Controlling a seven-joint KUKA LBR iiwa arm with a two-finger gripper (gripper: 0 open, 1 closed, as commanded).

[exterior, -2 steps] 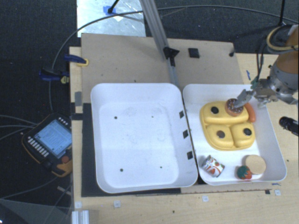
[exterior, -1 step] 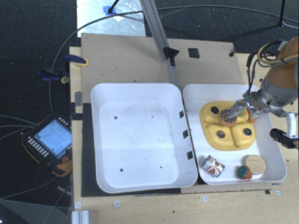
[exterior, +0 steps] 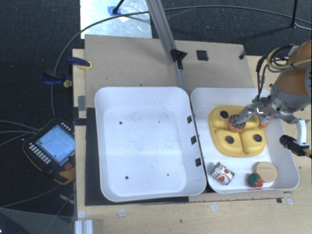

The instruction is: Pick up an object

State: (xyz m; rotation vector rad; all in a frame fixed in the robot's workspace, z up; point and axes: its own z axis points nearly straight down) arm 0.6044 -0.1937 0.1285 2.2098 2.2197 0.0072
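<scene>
1. I count two white bins on the table point(exterior: 214, 65) — the left bin point(exterior: 141, 140) and the right bin point(exterior: 287, 172), side by side.
2. One yellow block point(exterior: 236, 141) with round hollows lies in the right bin; I can make out four hollows.
3. One small red-and-white can point(exterior: 222, 173) lies on its side near that bin's front edge.
4. One round tan disc point(exterior: 266, 170), with one small red-and-green item point(exterior: 253, 180) just beside it.
5. One arm point(exterior: 295, 79) with one tool point(exterior: 239, 122) over the yellow block.
6. One handheld pendant point(exterior: 51, 147) with a lit screen on the floor.
7. Two clamps at the table's left edge — one yellow-tipped point(exterior: 80, 62), one blue point(exterior: 53, 78).
</scene>
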